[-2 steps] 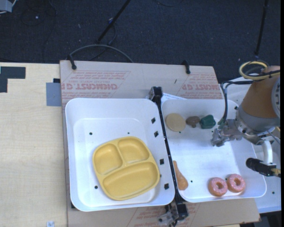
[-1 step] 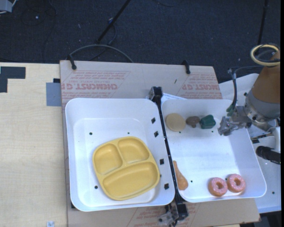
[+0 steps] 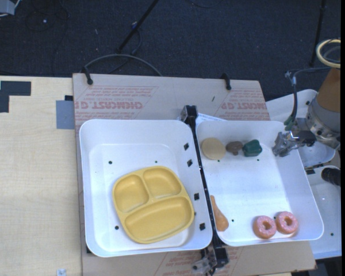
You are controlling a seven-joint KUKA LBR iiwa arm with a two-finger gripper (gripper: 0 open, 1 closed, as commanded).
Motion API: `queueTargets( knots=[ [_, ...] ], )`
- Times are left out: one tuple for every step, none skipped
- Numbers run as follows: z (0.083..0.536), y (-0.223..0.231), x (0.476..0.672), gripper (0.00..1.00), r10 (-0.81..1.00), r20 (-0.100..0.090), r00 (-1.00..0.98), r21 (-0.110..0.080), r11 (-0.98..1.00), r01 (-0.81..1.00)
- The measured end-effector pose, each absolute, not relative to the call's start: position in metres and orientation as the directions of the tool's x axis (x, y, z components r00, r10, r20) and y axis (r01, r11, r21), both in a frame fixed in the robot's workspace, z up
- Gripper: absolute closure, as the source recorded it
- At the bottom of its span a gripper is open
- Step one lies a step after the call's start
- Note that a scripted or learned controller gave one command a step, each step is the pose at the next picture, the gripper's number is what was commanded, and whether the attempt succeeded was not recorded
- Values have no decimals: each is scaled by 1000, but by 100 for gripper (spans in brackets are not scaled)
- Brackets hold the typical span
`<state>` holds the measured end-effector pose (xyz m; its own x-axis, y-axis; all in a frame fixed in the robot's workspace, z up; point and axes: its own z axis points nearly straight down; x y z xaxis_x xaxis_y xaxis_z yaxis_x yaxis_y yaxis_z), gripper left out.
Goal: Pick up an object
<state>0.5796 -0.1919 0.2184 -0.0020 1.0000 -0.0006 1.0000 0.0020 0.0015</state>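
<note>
The arm point(image 3: 328, 105) enters at the right edge of the camera view, its orange band uppermost and a grey wrist section below it. From the wrist the gripper point(image 3: 282, 144) reaches leftward, a small metallic piece pointing left and slightly down. Its 2 fingers are too small and blurred to read.

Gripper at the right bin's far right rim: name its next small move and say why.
Probably shift the gripper toward the view's left and lower it over the dark green lumpy toy. That toy is the nearest thing to it in the right-hand shallow white bin, and the gripper hangs at the rim beside it, apart from it.
</note>
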Motion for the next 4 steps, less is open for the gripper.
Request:
queueTargets(
  knots=[
    [244,-193,580,100,1000,0,-3,1,3,1000],
    [238,-147,595,100,1000,2,-4,-2,4,1000],
    [228,-89,606,100,1000,3,-5,-4,5,1000],
    [230,-27,609,100,1000,2,-5,-4,5,1000]
  ],
)
